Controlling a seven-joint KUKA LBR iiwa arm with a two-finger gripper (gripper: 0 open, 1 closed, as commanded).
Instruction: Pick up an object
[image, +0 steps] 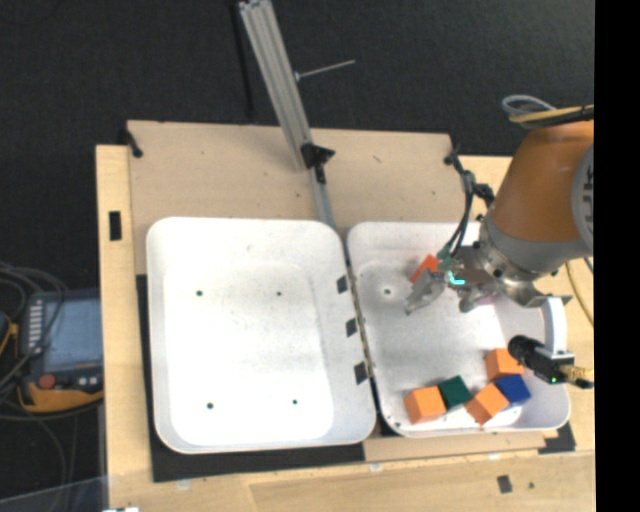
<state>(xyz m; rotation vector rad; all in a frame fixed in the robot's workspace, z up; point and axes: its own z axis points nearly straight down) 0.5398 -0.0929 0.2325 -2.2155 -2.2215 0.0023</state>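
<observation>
In the camera view, two shallow white bins sit side by side on the worktop (250, 170); the left bin (250, 330) shows bare floor, and the right bin (400, 340) holds the loose pieces. A cluster lies against its near right corner: an orange block (425, 403), a dark green block (456, 391) just beside it, a second orange block (489, 402), a blue block (514, 390) touching that one, and a third orange block (503, 362) a little farther back. A small orange-red piece (426, 267) shows in the far part of the bin, right at the pincer (425, 290); whether it is a loose object or part of the tool is too small to tell. The blocks look light, stiff and smooth-sided, probably foam or wood, so they should stand a firm squeeze without harm; the best hold seems to be across two flat opposite faces, and the leftmost orange block offers the most open sides, since the others crowd each other and the bin wall. The arm (545, 200) reaches in from the right, its orange band above the wrist, bent down over the far middle of the right bin, well apart from the cluster. Whether the pincer is open or closed, I cannot tell.
</observation>
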